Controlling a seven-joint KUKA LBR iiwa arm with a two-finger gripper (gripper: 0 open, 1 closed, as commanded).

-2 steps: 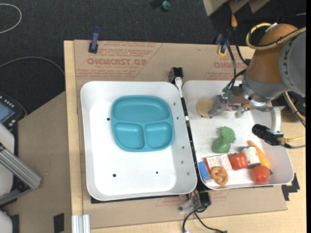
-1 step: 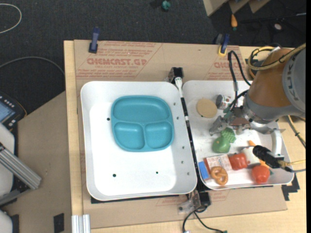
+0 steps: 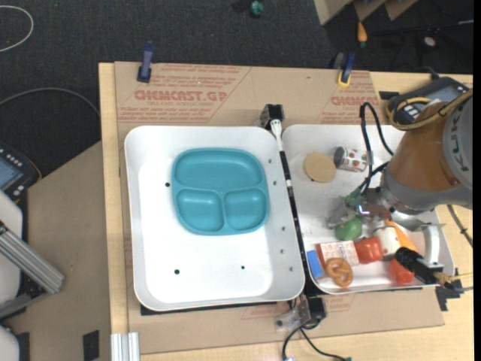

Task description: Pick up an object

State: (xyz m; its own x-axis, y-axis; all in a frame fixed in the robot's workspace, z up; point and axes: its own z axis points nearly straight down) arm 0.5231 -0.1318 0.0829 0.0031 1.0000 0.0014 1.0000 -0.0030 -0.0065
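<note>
At frame left a teal divided plate [image 3: 221, 190] lies in the left bin [image 3: 146, 224], while at lower right the tool [image 3: 352, 215], its opening impossible to judge, sits low over a green toy [image 3: 347, 229] amid clutter in the right bin [image 3: 301, 145], apparently mid-grasp, needing closure then a lift.

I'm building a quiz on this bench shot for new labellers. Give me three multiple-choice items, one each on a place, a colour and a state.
1. Where does the divided plate lie?
A. left bin
B. right bin
C. on the bench outside the bins

2. What colour is the divided plate?
A. red
B. teal
C. yellow

3. Where is the gripper?
A. over the left bin
B. low over the items in the right bin
C. off the bench

Answers:
1 A, it rests in the left bin.
2 B, its whole surface is teal.
3 B, it sits among the clutter in the right bin.
</note>
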